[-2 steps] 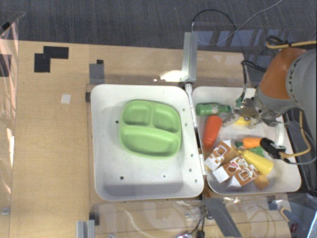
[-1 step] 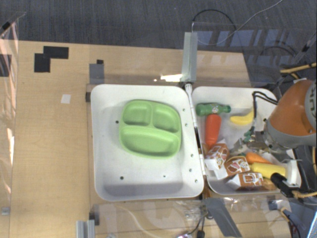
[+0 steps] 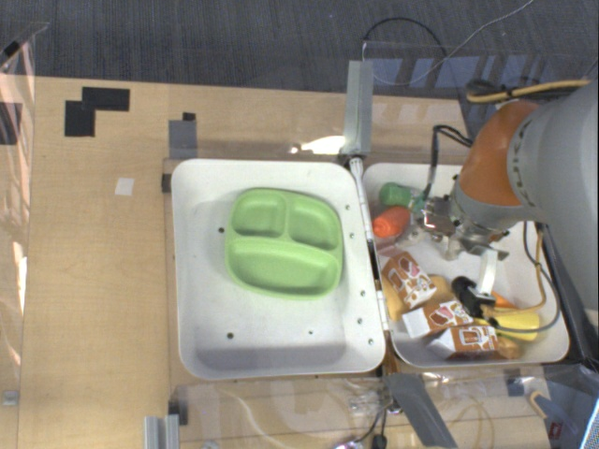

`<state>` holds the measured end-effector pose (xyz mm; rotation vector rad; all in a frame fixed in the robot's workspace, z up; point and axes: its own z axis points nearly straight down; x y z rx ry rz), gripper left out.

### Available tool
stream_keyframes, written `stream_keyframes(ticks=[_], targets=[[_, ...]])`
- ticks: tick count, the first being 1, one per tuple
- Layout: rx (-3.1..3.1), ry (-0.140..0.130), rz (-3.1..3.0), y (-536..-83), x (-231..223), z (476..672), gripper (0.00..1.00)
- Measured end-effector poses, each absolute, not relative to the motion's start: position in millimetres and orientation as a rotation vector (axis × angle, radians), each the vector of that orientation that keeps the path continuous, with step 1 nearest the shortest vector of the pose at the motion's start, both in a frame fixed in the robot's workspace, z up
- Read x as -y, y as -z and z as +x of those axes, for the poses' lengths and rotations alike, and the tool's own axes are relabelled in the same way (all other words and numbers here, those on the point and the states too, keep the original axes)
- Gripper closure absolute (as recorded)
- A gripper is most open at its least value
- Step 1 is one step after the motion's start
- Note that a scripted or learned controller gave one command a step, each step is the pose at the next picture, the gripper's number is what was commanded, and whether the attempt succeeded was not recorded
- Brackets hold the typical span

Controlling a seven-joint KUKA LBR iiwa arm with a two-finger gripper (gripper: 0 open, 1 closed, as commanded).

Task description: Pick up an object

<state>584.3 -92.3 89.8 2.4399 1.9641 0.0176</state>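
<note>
My gripper (image 3: 451, 235) hangs low over the middle of the right bin (image 3: 554, 352), under the grey arm with the orange band. Just left of it lie a green toy (image 3: 394, 195) and an orange-red toy (image 3: 390, 223) near the bin's far left corner. Below the gripper an orange snack packet (image 3: 408, 282) lies next to two brown boxes (image 3: 451, 318). A yellow banana (image 3: 517, 323) rests near the bin's front right. I see nothing between the gripper and the bin floor that it holds.
The left bin (image 3: 201, 344) holds a green divided plate (image 3: 283, 242) in its middle. A metal post (image 3: 358, 110) stands behind the wall that the two bins share. Black marker shapes (image 3: 94, 108) lie on the wooden bench at the far left.
</note>
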Motion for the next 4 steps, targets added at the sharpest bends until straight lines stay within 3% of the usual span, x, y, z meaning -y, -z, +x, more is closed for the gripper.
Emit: stream_keyframes(ticks=[1, 2, 3, 4], targets=[[-1.920, 0.004, 2.473, -88, 92, 658.1, 0.00], [-2.110, -0.005, 2.320, -123, 126, 670.6, 0.00], [-2.084, -0.001, 2.345, -87, 189, 669.7, 0.00], [-2.093, -0.005, 2.331, -100, 187, 672.4, 1.00]])
